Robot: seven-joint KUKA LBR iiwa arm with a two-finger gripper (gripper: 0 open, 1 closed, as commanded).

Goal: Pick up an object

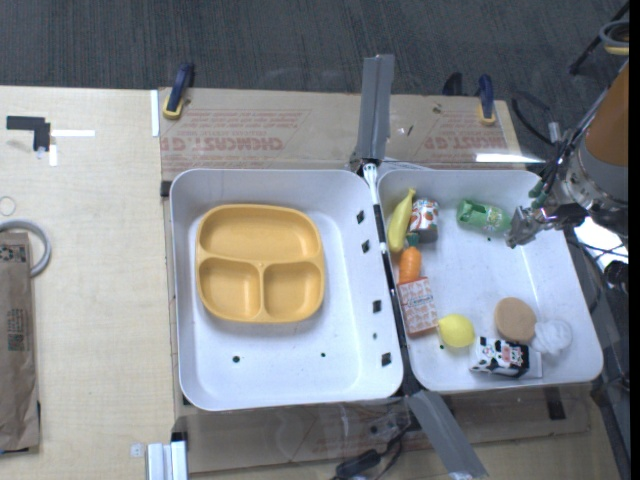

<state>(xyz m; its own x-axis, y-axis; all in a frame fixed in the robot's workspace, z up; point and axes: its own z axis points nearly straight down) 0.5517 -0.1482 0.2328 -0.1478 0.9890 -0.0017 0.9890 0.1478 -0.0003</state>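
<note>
At the left of the frame, the left bin [185, 298] holds a yellow divided plate [260, 263]. In the right bin [585, 308], a banana [401, 218], carrot [410, 264] and lemon [455, 330] lie along its left side, leaving room to reach in. A green packet [480, 214] lies nearest the tool [522, 230] at the upper right, making it the likely target. Whether the tool is spread or pressed together cannot be told.
</note>
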